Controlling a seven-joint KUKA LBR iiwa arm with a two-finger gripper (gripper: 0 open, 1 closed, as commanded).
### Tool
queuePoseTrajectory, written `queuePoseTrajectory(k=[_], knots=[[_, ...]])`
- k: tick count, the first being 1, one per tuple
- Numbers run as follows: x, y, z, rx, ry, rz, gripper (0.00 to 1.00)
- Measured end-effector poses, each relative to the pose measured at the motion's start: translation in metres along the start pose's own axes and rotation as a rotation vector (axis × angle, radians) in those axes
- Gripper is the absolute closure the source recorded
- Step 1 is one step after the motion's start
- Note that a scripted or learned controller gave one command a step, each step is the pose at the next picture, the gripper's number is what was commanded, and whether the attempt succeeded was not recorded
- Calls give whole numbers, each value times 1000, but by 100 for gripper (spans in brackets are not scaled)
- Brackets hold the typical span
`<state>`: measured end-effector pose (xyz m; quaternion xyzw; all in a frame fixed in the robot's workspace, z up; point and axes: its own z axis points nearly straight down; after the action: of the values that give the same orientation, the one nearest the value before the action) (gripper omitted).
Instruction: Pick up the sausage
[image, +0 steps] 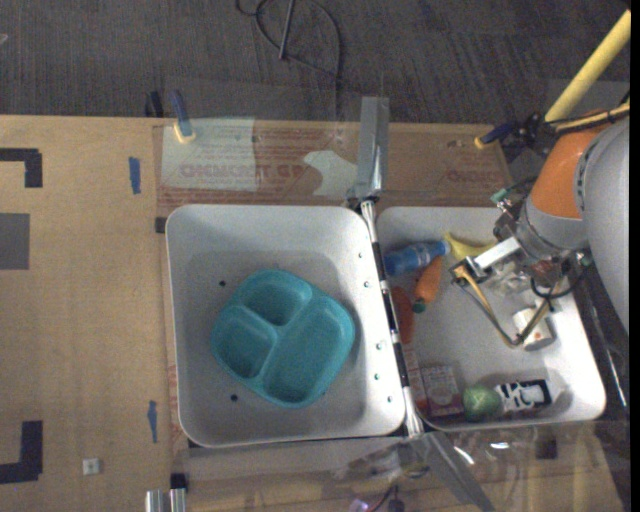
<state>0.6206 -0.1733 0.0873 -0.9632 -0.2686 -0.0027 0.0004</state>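
The gripper (495, 300) hangs with fingers apart, nothing between them; the sausage (403, 312) lies left of them.

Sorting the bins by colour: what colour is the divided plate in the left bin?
Teal, plain, no pattern; the divided plate shows clearly in the camera view.

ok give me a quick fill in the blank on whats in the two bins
1. The teal divided plate lies in the ____ bin.
2. The gripper hangs over the ____ bin.
3. The blue bottle lies near that bin's ____ wall.
4. The green ball sits beside a ____ and white carton.

Missing words: left; right; left; black
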Motion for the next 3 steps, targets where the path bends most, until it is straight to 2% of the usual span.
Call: queuePoseTrajectory(k=[1, 2, 3], knots=[[-55, 1, -18, 6, -7, -247, 100], [-45, -69, -2, -8, 0, -713, 100], [-87, -114, -2, -12, 10, -283, 100]])
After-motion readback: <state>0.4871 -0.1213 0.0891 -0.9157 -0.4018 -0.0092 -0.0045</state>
